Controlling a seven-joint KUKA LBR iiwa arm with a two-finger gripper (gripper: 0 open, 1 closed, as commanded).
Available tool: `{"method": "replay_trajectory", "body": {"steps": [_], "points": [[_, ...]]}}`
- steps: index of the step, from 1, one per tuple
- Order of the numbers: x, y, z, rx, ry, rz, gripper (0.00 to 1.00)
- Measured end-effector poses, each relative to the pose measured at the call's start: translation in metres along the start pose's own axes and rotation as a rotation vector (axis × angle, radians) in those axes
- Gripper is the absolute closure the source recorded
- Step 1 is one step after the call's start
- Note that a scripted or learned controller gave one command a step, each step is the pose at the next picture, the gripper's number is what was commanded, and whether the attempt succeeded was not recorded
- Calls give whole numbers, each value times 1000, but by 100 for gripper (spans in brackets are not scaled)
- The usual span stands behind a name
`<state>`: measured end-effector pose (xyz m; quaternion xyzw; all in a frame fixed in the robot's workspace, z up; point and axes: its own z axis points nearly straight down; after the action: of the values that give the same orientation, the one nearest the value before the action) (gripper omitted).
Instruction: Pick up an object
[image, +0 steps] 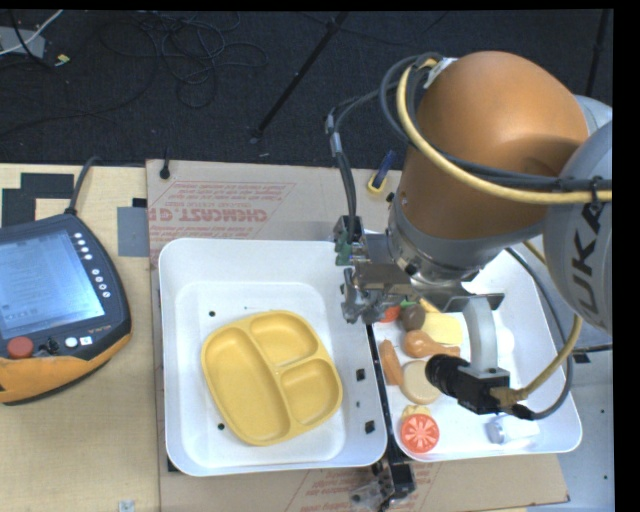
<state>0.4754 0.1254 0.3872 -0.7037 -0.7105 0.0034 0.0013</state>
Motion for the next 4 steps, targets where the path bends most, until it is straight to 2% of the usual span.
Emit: {"method": "replay_trajectory", "body": {"steps": [1,2,3,4], "points": [[-67,-1,147,10,-1,17,100],[-2,1,65,-9,5,3,100],[-40,1,12,-8,3,12,100],[-115,-1,-36,-8,1,15,100]]}}
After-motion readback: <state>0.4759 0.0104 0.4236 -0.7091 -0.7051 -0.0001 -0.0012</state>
